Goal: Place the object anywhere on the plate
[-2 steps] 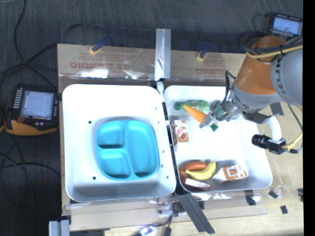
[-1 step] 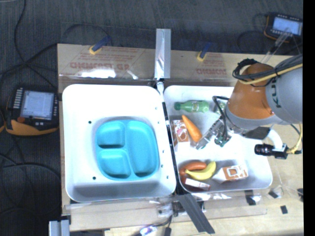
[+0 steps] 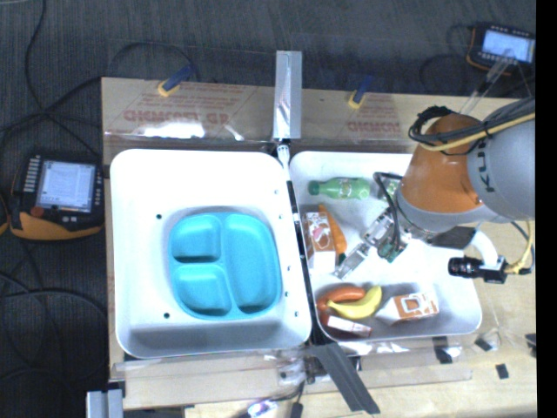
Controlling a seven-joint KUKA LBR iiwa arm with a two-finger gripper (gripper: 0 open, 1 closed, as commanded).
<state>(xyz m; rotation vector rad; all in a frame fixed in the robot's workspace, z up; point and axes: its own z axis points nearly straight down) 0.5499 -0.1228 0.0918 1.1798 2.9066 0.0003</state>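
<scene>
Yellow banana [image 3: 364, 301], a curved plastic toy, is lying in the right white bin [image 3: 466, 320], just below the two-finger gripper [image 3: 364, 252]. Whether the gripper is holding anything cannot be told. The banana is likely light, stiff and slippery; mid-body grasp advised. The blue compartmented plate [image 3: 224, 262] is waiting in the left bin [image 3: 139, 233].
</scene>
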